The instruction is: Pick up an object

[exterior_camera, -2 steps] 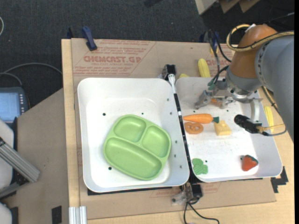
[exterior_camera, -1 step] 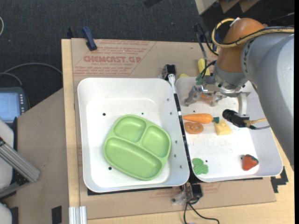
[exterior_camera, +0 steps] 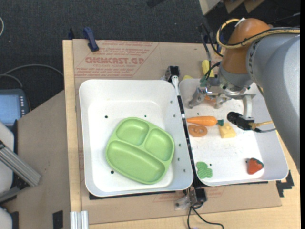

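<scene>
My gripper (exterior_camera: 209, 100) hangs over the back left part of the right bin (exterior_camera: 228, 159), its two metal fingers spread apart. A small orange-red bit shows low between them; I cannot tell what it is or whether it is touched. Just in front of the gripper lies an orange carrot (exterior_camera: 202, 120), pointing left. An orange round slice (exterior_camera: 197, 130) and a yellow cheese wedge (exterior_camera: 228, 130) sit beside it. Near the bin's front are a red strawberry (exterior_camera: 255, 165) and a small green leafy piece (exterior_camera: 203, 169).
The left bin (exterior_camera: 88, 128) holds a green divided plate (exterior_camera: 139, 149). A yellow object (exterior_camera: 206, 67) lies at the right bin's back edge, partly behind the wrist. The grey arm covers the bin's back right corner.
</scene>
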Controlling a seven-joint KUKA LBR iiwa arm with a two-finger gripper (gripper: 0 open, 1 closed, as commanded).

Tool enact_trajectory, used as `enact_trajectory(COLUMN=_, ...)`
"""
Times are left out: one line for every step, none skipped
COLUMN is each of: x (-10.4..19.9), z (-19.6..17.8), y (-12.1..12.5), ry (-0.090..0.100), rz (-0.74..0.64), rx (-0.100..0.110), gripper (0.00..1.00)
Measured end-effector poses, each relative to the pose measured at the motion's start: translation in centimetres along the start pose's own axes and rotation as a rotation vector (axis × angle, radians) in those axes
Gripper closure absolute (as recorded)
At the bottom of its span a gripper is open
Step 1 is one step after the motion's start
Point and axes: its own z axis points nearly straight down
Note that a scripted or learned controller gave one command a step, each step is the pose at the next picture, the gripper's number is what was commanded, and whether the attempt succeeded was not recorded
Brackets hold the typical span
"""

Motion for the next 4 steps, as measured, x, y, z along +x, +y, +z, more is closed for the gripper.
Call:
enact_trajectory(x=-0.4, z=0.0, y=0.0, ry=0.004, rz=0.000, rx=-0.001, gripper=0.00)
enact_trajectory(x=-0.6, z=-1.2, y=0.1, ry=-0.004, rz=-0.001, rx=-0.007, gripper=1.00)
enact_trajectory(x=0.1, z=-0.5, y=0.6, ry=-0.002, rz=-0.005, rx=-0.026, gripper=1.00)
enact_trajectory(x=0.1, z=-0.5, y=0.6, ry=-0.001, rz=-0.006, rx=-0.027, gripper=0.00)
